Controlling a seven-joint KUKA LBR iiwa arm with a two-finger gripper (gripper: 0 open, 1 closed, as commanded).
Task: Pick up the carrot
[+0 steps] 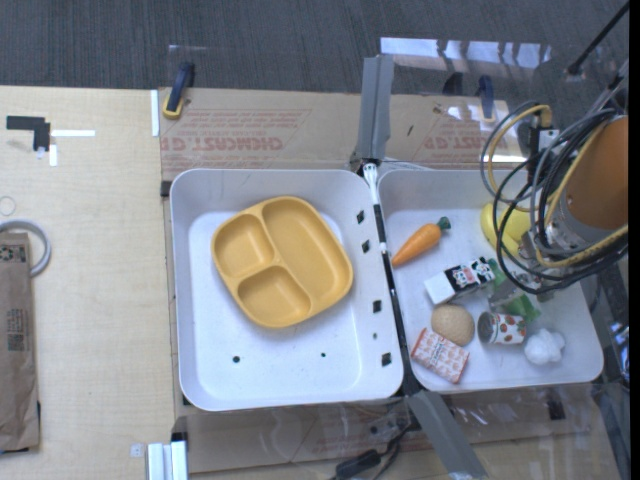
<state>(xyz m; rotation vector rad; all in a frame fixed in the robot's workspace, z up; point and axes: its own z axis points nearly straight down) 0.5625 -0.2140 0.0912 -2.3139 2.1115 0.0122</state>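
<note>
A pale wooden bench [90, 198] under a dark carpeted floor carries two shallow white bins side by side, with flattened cardboard [260, 128] tucked behind them. The carrot [417, 243] lies in the right bin [580, 368], in its upper-left part, tilted with its green top toward the bin's middle and its tip close to the wall shared with the left bin [190, 298]. That closeness is the first risk: a descent slightly off toward the divider could land a finger on the rim, and the tapered, rounded body may roll or squirt out of a pinch made near the thin end. Just below it sits a small black-and-white carton [460, 278], near enough to be nudged or caught instead. Further out lie a brown egg-like ball [453, 323], a red patterned packet [440, 355], a small can [502, 328], a white crumpled lump [544, 346] and something yellow [500, 228] partly behind cables. The arm [600, 183] hangs over the bin's right side, well apart from the carrot; whether the hand is spread or pressed together I cannot tell, since wrist and cables hide it. The yellow divided plate [282, 260] rests in the left bin.
</note>
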